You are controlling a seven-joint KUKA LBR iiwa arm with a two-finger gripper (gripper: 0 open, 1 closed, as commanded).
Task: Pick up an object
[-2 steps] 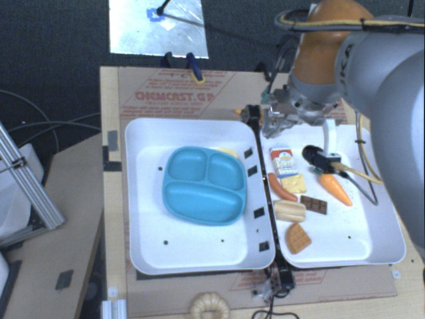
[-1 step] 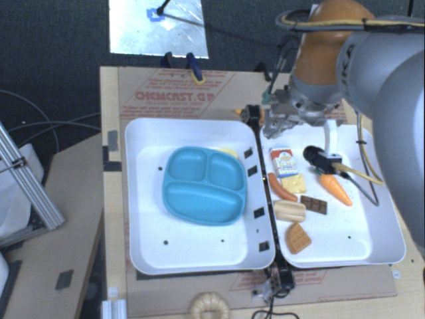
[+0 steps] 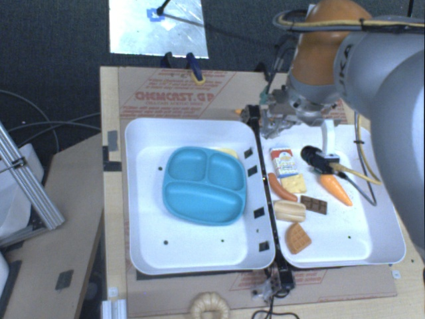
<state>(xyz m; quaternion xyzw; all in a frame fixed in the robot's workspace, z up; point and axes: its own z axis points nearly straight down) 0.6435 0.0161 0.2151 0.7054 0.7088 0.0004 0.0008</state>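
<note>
The blue divided plate (image 3: 204, 185) fills the left bin (image 3: 146, 244), with nothing there to pinch. In the right bin (image 3: 372, 244), my fingers (image 3: 275, 126) hang at eleven o'clock; how wide they stand I cannot tell. Just below at six o'clock lies the small carton (image 3: 285, 163), probably light and stiff; I would take it across its narrow sides. At three o'clock, the carrot (image 3: 337, 189) looks slippery.
</note>
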